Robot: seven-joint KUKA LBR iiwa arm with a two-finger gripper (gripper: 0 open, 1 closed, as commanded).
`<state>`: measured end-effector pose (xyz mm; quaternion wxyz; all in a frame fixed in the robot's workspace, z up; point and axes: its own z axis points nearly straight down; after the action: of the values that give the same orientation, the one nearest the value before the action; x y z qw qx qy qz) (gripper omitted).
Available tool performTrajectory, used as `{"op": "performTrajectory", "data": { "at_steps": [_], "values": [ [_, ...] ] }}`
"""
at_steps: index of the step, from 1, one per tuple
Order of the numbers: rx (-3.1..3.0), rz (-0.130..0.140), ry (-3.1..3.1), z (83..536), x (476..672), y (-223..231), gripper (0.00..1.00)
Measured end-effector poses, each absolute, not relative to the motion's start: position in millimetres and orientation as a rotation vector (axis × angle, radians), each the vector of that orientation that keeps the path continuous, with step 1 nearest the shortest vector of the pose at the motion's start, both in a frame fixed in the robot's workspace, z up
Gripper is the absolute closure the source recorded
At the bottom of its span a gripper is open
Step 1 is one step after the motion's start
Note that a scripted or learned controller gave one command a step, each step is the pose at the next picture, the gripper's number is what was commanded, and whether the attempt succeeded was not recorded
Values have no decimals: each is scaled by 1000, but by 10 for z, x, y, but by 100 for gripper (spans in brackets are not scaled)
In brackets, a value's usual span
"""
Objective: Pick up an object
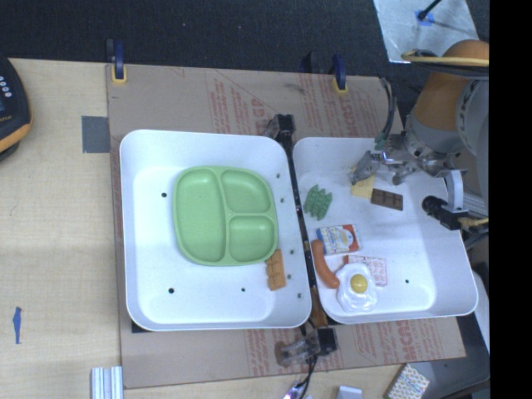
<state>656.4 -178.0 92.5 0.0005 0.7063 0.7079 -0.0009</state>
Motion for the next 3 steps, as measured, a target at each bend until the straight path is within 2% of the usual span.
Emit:
{"op": "performTrajectory", "data": {
  "at_steps": [1,2,3],
  "values": [
    [2216,-1,2225,1037,6566,-1696,0],
    [2225,-12,2231,949,5704,-1660,0],
    [2210,3,2225,929,6600,-1810,0]
  ]
}}
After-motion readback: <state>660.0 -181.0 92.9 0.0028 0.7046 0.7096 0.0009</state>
